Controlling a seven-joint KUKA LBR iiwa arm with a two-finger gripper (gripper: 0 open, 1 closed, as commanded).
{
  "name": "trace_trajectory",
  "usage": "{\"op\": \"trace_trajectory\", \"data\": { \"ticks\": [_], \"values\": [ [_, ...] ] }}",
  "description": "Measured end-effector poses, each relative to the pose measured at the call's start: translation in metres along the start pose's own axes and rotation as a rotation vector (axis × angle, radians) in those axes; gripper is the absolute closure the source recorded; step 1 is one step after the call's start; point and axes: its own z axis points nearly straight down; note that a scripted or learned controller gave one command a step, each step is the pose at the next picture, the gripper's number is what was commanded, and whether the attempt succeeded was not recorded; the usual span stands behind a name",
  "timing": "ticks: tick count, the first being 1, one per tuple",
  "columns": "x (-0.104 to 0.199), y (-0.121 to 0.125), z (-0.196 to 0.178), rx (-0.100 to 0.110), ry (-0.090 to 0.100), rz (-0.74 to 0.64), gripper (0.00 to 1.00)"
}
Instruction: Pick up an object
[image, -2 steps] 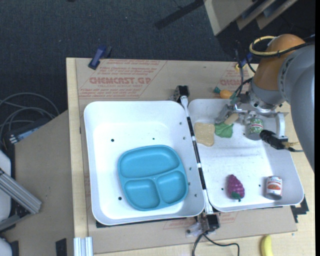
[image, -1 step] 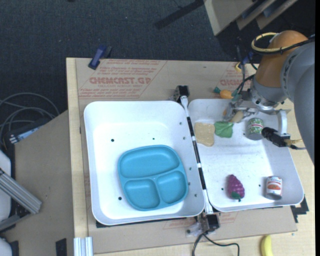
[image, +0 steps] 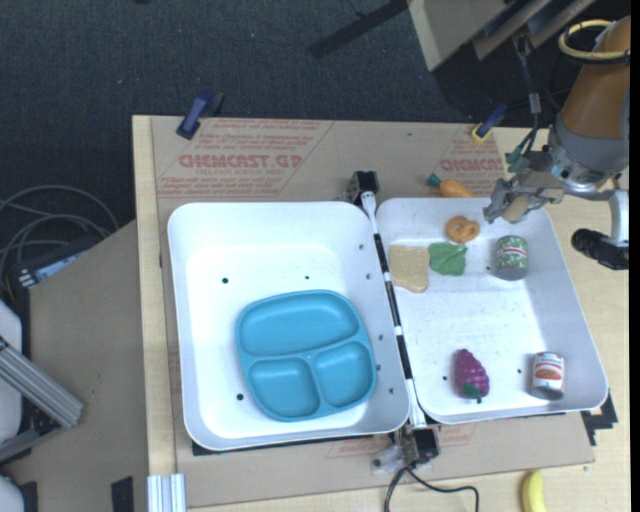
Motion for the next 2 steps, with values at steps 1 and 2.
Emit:
{"op": "trace_trajectory", "data": {
  "ticks": [1,2],
  "values": [
    [0.054,-0.051,-0.032,0.006,0.004,-0.001,1.00],
    [0.104,-0.096,-0.035,0.007,0.003,0.000,1.00]
  ]
}}
